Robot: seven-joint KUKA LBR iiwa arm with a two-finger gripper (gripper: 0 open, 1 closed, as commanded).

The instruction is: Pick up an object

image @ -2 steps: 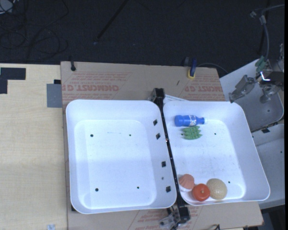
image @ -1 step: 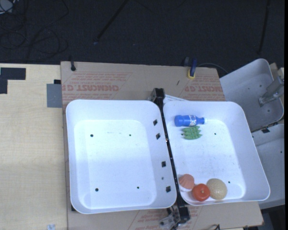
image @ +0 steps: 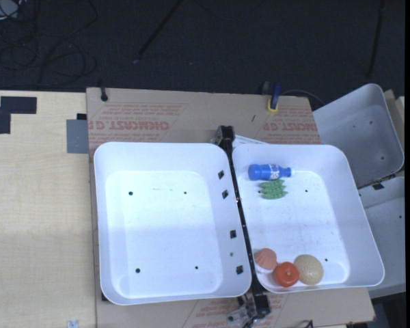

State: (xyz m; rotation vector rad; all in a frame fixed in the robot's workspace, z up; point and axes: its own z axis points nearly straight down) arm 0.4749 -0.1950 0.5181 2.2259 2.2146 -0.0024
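Observation:
The right bin holds a blue bottle lying on its side near the far edge. Just below it lies a small green leafy item. In the bin's near corner sit a pale pink round piece, a red tomato-like ball and a beige egg-shaped object, close together. The left bin lies beside it.
Both bins rest on a brown cardboard sheet over a light wooden bench. A black clip strip runs between the bins. A grey metal plate stands at the right. A small blue and yellow item sits at the cardboard's far edge.

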